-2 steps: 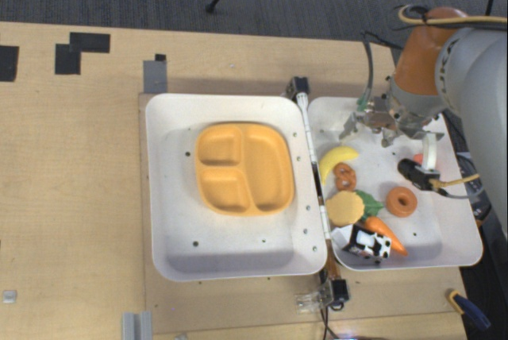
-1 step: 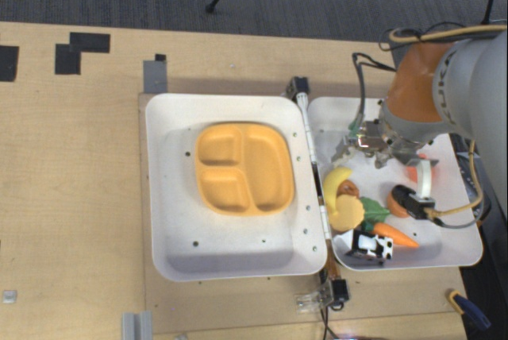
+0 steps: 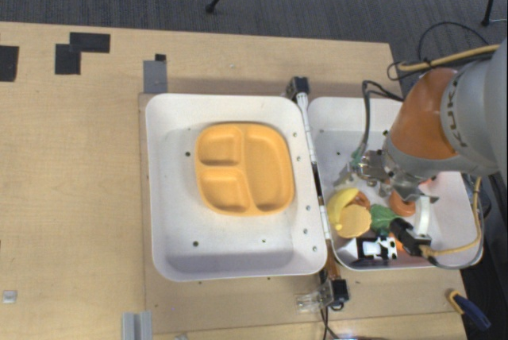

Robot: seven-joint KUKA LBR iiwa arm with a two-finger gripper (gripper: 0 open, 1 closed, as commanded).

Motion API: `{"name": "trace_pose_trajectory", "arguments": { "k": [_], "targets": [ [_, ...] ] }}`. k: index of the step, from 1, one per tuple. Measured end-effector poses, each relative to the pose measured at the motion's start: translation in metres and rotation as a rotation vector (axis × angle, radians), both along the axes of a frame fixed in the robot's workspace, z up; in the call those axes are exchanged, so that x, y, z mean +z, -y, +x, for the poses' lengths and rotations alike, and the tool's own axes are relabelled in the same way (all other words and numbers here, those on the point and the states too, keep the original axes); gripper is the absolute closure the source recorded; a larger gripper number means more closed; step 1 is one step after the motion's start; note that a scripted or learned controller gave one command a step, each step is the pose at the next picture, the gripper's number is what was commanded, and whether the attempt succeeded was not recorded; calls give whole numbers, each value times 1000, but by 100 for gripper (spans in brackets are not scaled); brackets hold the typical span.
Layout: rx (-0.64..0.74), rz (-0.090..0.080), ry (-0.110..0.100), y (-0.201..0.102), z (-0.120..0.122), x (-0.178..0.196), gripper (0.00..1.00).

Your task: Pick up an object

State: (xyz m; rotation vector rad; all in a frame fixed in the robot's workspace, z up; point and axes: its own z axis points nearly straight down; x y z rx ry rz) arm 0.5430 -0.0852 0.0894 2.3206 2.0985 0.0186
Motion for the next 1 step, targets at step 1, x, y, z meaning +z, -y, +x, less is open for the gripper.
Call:
{"name": "trace_pose_trajectory", "arguments": {
  "k": [1],
  "targets": [
    [5,-2,-4,77,-30,0,0]
  ]
}}
